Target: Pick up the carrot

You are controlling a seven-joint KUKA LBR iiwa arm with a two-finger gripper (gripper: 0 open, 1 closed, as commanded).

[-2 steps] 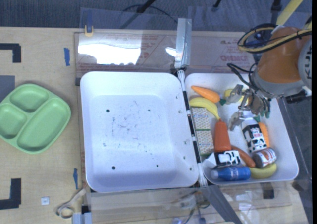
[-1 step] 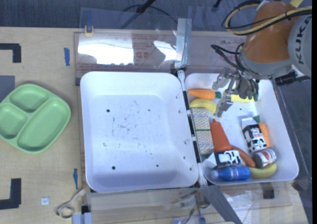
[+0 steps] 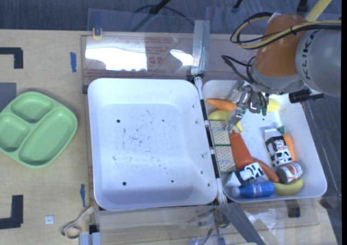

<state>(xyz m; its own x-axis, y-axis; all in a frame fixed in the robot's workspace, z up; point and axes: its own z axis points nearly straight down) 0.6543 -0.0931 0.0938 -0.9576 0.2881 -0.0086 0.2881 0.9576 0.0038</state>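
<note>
The carrot [image 3: 218,104] is a small orange piece lying flat in the far left corner of the right bin [image 3: 314,146], close to the wall between the two bins. My gripper [image 3: 240,107] hangs just right of the carrot's right end, low over the bin, under the orange-banded wrist [image 3: 279,49]. Its metal tip overlaps the carrot's end in the camera view, and I cannot see whether it touches or holds the carrot.
Around the carrot lie a yellow fruit [image 3: 219,115], a green checked pad [image 3: 221,136], an orange bottle [image 3: 241,150], two cow-patterned bottles [image 3: 278,149], a blue bottle [image 3: 254,189] and a banana [image 3: 288,186]. The left bin [image 3: 146,89] adjoins. A green divided plate [image 3: 35,128] sits far left.
</note>
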